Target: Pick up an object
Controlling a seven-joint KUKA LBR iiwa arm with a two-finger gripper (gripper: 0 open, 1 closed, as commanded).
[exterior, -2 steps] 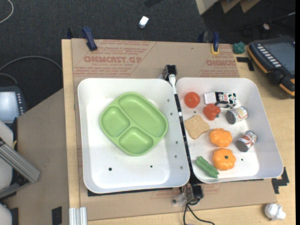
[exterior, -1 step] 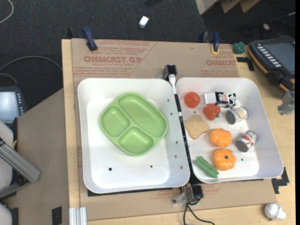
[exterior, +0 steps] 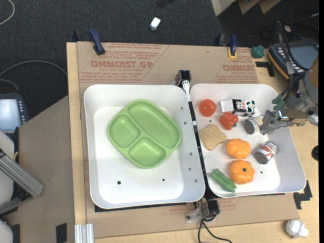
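A desk [exterior: 152,59] covered in brown board printed "CHEMCAST" carries two white bins. The left bin [exterior: 96,135] holds a green divided plate [exterior: 144,133]. The right bin [exterior: 288,161] holds small toy foods, a green pod [exterior: 223,180] lying diagonally. The arm's pincer [exterior: 267,124] reaches in from the right; cannot tell whether it is apart or together.

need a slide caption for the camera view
Gripper hovers over the right bin of toy food; green divided plate sits in the left bin.
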